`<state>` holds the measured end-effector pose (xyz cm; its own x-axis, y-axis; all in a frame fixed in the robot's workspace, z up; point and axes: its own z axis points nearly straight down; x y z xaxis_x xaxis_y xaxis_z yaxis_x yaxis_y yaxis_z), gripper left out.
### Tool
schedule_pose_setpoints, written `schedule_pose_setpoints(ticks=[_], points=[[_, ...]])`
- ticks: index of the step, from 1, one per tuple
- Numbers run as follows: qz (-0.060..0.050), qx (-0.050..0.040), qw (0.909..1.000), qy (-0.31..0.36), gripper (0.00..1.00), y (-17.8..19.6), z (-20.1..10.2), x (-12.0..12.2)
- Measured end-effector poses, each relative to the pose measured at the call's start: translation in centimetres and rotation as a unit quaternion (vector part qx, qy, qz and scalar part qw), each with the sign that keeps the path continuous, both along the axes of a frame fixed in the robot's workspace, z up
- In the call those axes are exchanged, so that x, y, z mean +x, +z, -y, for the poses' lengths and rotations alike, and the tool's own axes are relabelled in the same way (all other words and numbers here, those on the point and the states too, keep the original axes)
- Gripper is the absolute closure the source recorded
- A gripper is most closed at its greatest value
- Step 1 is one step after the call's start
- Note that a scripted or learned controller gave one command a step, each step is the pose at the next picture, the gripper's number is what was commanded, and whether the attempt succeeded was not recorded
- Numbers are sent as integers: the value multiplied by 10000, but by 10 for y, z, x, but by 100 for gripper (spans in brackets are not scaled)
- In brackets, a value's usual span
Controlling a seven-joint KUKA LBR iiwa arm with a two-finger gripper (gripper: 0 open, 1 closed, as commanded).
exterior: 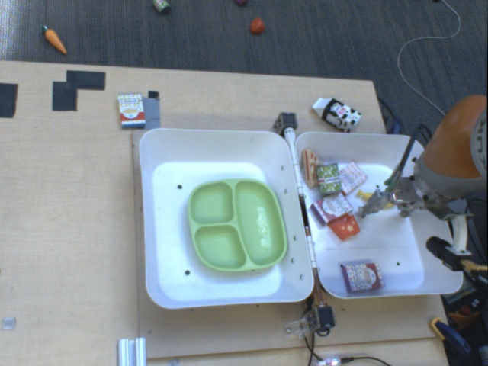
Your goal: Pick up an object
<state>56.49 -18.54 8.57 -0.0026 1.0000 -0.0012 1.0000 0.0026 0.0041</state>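
The right bin (404,250) holds several small items. A green carton (328,178), a pink-and-white packet (353,177) and a brown item (309,163) lie at its far left. A dark purple packet (332,207) and a red packet (345,227) lie nearer the middle. A maroon box (361,276) lies apart near the front. My gripper (376,201) hangs low over the bin's middle, just right of the purple and red packets. Something small and yellowish shows at its tip; what it is I cannot make out.
The left bin (168,227) carries a green divided plate (236,225). On the bench behind the bins lie a cow-patterned carton (338,113) and a small red-and-white box (132,110). A carrot (54,40) and small toys lie on the floor beyond.
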Motion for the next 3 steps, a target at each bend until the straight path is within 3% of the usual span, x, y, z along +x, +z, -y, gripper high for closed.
schedule_pose_setpoints(ticks=[1,2,3], points=[[16,2,10000,-3,0,1,-45,-56],[39,-8,10000,0,0,1,-94,-75],[68,-7,10000,7,100,13,-94,-73]])
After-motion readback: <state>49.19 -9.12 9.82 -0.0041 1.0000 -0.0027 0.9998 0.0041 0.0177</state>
